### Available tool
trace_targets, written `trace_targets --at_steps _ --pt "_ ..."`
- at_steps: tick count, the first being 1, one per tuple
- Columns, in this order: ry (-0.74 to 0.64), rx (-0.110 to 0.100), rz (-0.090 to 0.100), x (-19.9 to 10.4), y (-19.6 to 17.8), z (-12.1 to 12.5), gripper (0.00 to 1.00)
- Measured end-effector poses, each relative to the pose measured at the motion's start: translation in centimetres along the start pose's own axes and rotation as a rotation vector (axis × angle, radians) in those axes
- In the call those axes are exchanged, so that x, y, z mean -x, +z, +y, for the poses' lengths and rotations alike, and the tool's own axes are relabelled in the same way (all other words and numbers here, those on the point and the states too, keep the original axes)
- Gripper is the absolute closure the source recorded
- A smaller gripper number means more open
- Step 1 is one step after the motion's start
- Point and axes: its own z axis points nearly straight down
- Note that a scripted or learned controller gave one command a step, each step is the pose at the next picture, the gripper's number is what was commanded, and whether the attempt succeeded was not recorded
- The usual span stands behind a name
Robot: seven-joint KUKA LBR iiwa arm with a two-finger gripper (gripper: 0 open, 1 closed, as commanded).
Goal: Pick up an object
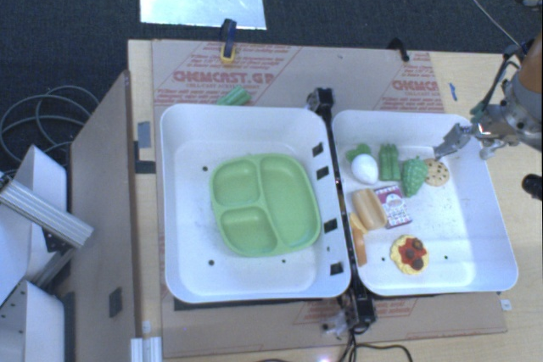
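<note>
Green toy asparagus (pixel 389 161) lies lengthwise up-down in right bin (pixel 484 225); pincer (pixel 451 141) state unclear.

Tray (pixel 265 204) in left bin (pixel 182 267)

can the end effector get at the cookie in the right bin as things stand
Probably yes. The end effector hangs over the right bin's far right part, close to the cookie. The cookie lies flat with bare floor on its right; only the green toy crowds its left.
</note>
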Motion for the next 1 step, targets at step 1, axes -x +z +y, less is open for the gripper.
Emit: trace_targets --at_steps 1 --pt "-0.001 0.001 0.0 0.21 11.41 -0.17 0.0"
